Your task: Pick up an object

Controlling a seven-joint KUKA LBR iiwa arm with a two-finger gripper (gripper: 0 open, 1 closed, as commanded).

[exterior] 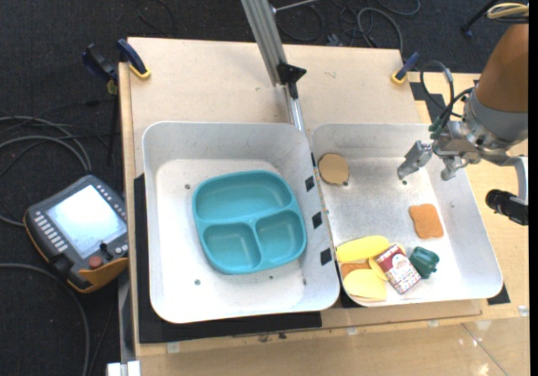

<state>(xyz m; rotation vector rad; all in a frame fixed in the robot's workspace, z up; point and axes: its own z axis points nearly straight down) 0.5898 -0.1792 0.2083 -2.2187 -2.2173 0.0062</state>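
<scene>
Open claw (430,161) above right bin (370,145), orange flat piece (426,220) below

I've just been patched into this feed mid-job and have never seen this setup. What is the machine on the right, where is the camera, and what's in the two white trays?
The single camera is fixed above the bench, looking down at a slant. Entering from the right is a grey robot arm with an orange band; its two-finger tool hangs open over the right shallow white bin, with nothing between its fingers. That bin holds a round tan disc, an orange bread-like slab, flat yellow pieces, a small red-and-white packet and a dark green item. The left shallow white bin holds a teal plastic tray with three compartments. On the floor to the left lies a handheld control pendant with a screen.
</scene>
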